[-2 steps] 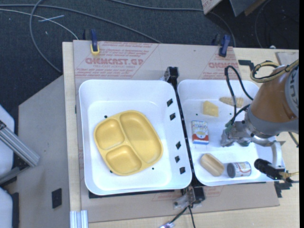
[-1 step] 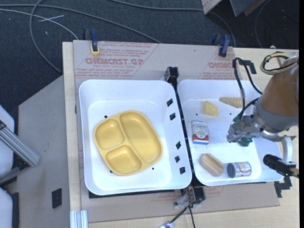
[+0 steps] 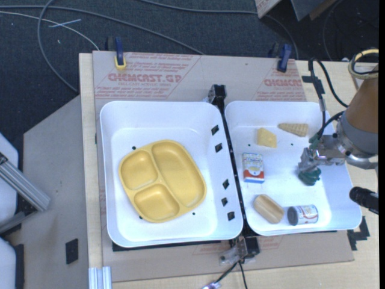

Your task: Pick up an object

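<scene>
The arm reaches in from the right, its gripper [image 3: 310, 166] low over the right bin [image 3: 337, 221], fingers closed around a small dark green object [image 3: 310, 176]. Nearby lie a smooth cylindrical can [image 3: 302, 215], a tan roll [image 3: 268, 209] and a glossy yellow divided plate [image 3: 162, 180].

Two bins side by side on the bench, viewed from above.

The left bin [image 3: 108, 161] holds a divided tray [image 3: 162, 179] near its centre. The right bin [image 3: 337, 221] holds a wedge [image 3: 293, 128] and a block [image 3: 267, 138] toward its far edge, a carton [image 3: 253, 167] by its left wall, and a roll [image 3: 268, 209] beside a can [image 3: 302, 214] along its near edge.
</scene>
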Robot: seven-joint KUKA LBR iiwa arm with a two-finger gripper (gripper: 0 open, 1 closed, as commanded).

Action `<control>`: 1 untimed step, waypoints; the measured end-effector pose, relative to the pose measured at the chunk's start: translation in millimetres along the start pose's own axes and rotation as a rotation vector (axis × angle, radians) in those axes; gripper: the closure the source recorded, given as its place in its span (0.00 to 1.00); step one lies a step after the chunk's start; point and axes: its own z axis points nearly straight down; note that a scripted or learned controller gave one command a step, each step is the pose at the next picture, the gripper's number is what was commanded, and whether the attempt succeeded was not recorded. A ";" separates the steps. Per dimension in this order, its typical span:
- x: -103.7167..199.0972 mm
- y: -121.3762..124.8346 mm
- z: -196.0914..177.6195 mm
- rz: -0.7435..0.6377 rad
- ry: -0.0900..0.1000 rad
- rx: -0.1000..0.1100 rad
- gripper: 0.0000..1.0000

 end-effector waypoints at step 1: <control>-0.1 1.1 -27.7 0.000 0.001 0.002 1.00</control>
